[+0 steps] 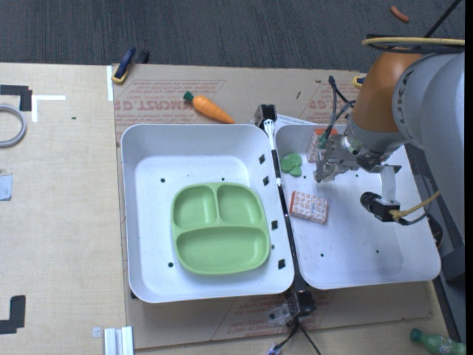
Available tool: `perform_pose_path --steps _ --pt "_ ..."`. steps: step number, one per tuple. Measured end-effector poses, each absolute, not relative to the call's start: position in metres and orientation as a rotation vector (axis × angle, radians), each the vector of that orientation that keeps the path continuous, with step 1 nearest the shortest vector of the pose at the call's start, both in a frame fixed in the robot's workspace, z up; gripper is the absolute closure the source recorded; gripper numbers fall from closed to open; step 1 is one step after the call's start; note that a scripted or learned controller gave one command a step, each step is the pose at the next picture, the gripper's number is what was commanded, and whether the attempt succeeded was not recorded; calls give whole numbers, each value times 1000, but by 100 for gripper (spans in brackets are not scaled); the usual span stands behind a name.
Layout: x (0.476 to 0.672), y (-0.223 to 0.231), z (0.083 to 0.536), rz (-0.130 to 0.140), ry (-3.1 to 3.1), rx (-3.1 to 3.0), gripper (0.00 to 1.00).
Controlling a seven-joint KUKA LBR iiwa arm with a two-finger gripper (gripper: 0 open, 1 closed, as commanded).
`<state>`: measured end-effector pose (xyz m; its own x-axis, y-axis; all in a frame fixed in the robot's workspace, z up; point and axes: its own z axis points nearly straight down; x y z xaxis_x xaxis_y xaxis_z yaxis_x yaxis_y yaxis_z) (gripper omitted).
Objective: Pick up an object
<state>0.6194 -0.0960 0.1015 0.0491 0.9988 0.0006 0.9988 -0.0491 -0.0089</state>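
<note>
small patterned pink-and-white block, lying flat in right bin

Two white bins: the left bin and the right bin. One green plate with three compartments. One carrot. One pink block, just below-left of the one gripper. One small green piece, left of it.
</note>
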Motion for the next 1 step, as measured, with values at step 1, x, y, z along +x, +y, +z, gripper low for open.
perform_pose_path --steps 1 --pt "602 -33 281 1 -2167 -2277 100"
